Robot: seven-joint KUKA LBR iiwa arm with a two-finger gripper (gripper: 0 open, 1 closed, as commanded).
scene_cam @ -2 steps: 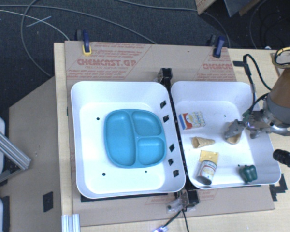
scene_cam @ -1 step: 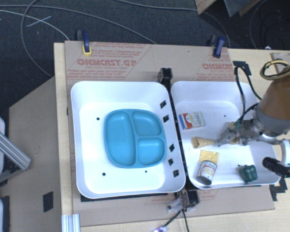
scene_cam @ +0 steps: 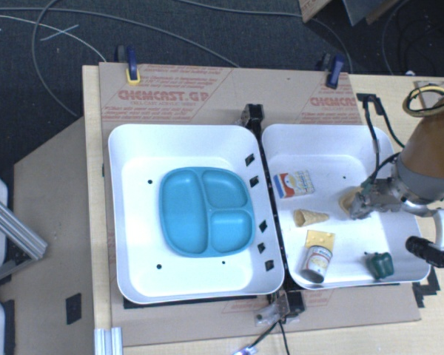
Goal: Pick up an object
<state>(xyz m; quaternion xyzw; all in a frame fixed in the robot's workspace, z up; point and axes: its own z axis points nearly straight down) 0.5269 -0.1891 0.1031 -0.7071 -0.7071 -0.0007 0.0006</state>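
Note:
The right bin (scene_cam: pixel 333 143) holds several small objects. A red, white and blue carton (scene_cam: pixel 294 184) lies near its left wall. Below it are a tan cone (scene_cam: pixel 311 217), a yellow cheese wedge (scene_cam: pixel 320 239) and a small can (scene_cam: pixel 317 262) on its side. A green pepper (scene_cam: pixel 379 265) sits at the front right. My gripper (scene_cam: pixel 361 203) is low in the bin's right half, right against a tan lump (scene_cam: pixel 348 200) that its tip partly hides. The grey wrist and orange band (scene_cam: pixel 431 150) reach in from the right.
The left bin (scene_cam: pixel 133 198) holds a blue divided plate (scene_cam: pixel 207 211). A black divider with clips (scene_cam: pixel 260 198) runs between the bins. Cables (scene_cam: pixel 374 120) trail over the right bin's back corner. Blue clamps (scene_cam: pixel 133 69) grip the board's far edge.

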